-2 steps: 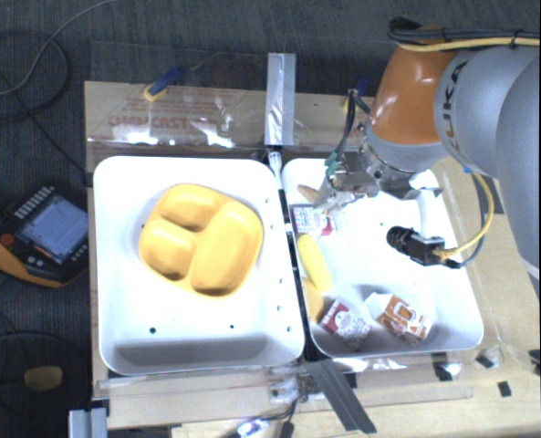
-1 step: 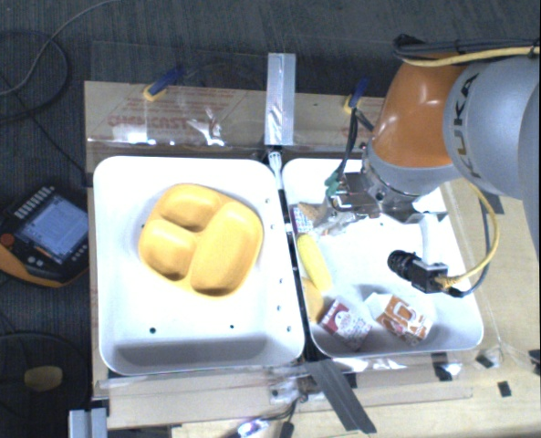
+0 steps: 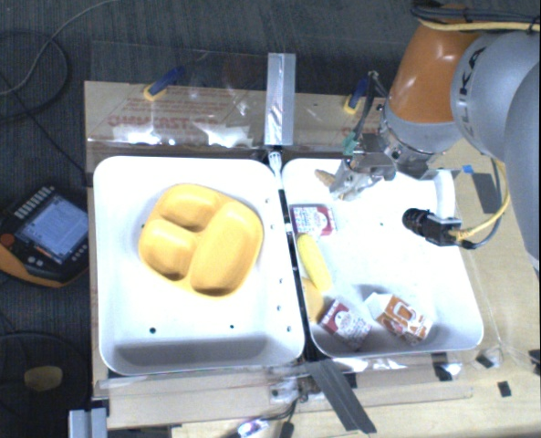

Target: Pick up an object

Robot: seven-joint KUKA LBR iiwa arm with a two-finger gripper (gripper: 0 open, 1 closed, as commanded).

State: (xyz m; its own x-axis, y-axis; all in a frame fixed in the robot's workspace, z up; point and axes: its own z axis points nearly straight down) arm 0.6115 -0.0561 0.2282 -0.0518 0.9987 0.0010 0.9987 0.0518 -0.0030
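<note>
My gripper (image 3: 350, 181) hangs over the far left part of the right bin (image 3: 452, 272), below the grey arm with its orange band (image 3: 431, 71). Just in front of it lies a small packet with a dark red label (image 3: 309, 218). A yellow banana-shaped piece (image 3: 313, 263) lies along the right bin's left wall. Two small red and white packets (image 3: 345, 322) (image 3: 402, 318) rest near the front of that bin. A big yellow lobed object (image 3: 200, 237) sits in the middle of the left bin (image 3: 124, 327).
A metal divider bar (image 3: 280, 99) stands behind the seam between the bins. A black cylinder on a cable (image 3: 430, 224) hangs from the arm over the right bin. A handheld pendant (image 3: 42, 235) lies on the floor at the left.
</note>
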